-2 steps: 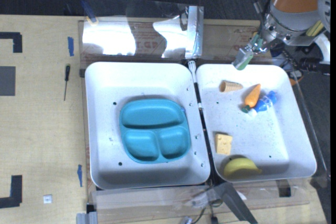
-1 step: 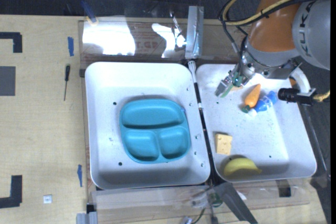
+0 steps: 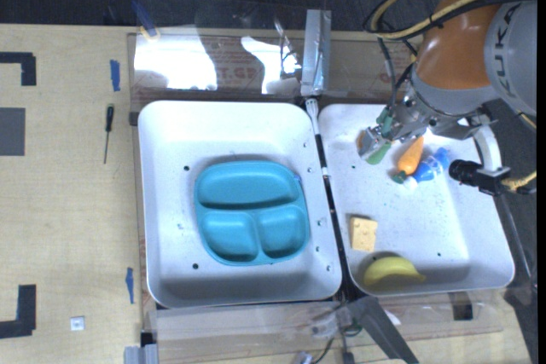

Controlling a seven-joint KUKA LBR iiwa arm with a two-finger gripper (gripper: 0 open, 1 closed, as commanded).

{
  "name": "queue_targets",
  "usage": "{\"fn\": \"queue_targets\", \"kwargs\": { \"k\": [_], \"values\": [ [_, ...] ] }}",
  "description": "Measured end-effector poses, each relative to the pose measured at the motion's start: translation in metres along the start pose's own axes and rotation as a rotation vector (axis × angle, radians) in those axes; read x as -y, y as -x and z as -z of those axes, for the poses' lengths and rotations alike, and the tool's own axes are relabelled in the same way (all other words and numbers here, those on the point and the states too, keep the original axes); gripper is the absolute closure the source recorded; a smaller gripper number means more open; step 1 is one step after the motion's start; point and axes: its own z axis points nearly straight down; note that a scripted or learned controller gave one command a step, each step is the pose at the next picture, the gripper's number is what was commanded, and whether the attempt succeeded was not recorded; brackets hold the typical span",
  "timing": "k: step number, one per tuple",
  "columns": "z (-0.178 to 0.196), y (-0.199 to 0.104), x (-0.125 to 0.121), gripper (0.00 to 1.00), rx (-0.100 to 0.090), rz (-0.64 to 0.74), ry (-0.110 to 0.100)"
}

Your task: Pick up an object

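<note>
My gripper (image 3: 375,142) hangs low over the far left part of the right bin (image 3: 452,226), under the orange-banded wrist (image 3: 456,34). A small green piece shows at the gripper, but I cannot make out whether it is held. Just right of the gripper lies an orange carrot-shaped object (image 3: 409,158), with a blue object (image 3: 431,167) against it. A pale yellow block (image 3: 363,233) lies near the bin's left wall. Further forward, a yellow rounded object (image 3: 391,270) rests at the front wall.
The left bin (image 3: 162,183) holds a blue divided tray (image 3: 251,210). A metal divider post (image 3: 315,55) stands behind the two bins. A black cable fitting (image 3: 467,173) juts out at the right bin's right side.
</note>
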Motion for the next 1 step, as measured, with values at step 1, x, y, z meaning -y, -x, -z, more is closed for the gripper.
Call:
{"fn": "queue_targets", "kwargs": {
  "k": [1],
  "values": [
    [-0.0245, 0.0844, 0.0253, 1.0, 0.003, -0.122, 0.0]
  ]
}}
